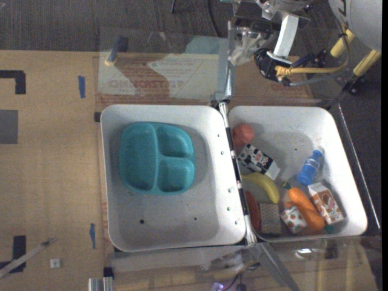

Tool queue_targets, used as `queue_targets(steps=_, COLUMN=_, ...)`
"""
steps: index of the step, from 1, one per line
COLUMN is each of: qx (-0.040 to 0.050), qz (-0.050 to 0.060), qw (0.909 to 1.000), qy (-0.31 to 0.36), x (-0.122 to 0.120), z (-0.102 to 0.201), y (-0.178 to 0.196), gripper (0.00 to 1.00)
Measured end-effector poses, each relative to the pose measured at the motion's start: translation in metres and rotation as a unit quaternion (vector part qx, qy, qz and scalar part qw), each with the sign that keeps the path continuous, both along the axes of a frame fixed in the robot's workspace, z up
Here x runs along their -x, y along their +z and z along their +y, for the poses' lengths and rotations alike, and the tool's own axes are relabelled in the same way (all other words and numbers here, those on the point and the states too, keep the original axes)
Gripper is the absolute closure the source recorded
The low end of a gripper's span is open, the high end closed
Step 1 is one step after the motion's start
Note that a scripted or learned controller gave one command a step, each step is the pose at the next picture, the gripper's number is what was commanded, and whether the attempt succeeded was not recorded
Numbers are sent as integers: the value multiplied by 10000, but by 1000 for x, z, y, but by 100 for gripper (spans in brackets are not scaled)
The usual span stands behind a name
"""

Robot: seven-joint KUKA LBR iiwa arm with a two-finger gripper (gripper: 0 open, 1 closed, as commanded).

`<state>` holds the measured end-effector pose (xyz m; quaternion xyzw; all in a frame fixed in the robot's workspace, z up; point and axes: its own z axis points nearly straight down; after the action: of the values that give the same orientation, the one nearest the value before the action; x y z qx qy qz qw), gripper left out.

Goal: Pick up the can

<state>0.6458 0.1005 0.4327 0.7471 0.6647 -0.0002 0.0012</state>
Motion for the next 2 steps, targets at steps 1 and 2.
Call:
queue_targets(steps=1, qx=12, qz=-3, qw=10000, qy=29, x=-2, z=3, y=8, gripper=100)
queue_targets(steps=2, qx=0, qz=2, qw=9997, qy=245, x=-16, z=15, y=0, gripper=100)
